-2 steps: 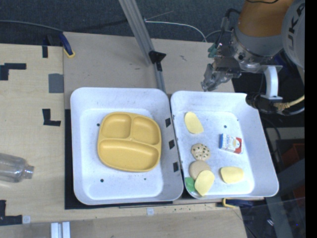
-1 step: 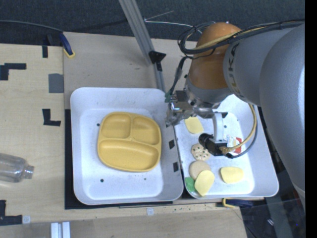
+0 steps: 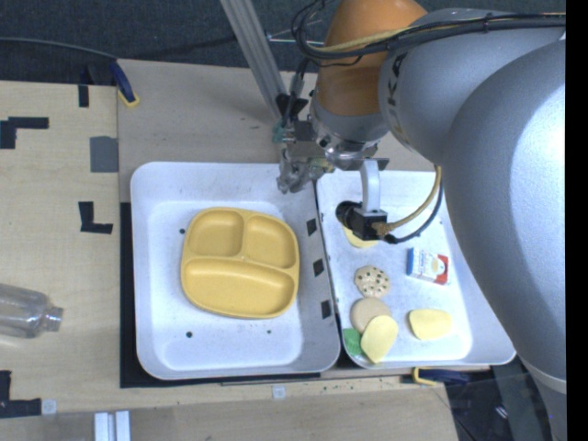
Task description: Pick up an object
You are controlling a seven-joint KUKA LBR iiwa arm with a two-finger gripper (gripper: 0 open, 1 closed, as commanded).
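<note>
My gripper [image 3: 296, 171] hangs over the far end of the divider between the two bins, at the left bin's far right corner, with nothing visibly in it. In the left bin [image 3: 161, 343] lies a yellow divided plate [image 3: 241, 262]. The right bin [image 3: 459, 338] holds a speckled cookie [image 3: 371, 280], a beige round piece [image 3: 367, 310], a pale yellow-green piece [image 3: 380, 336], a yellow wedge [image 3: 429, 323], a green scrap [image 3: 352, 343] and a small white, red and blue carton [image 3: 428, 265]. A yellow item [image 3: 359, 238] sits partly under a black cable plug.
The arm's big grey body covers the right bin's far right side. A clear plastic bottle [image 3: 25, 310] lies on the bench at the far left. A slanted metal rail [image 3: 248, 39] rises behind the bins. Black tape marks dot the bench on the left.
</note>
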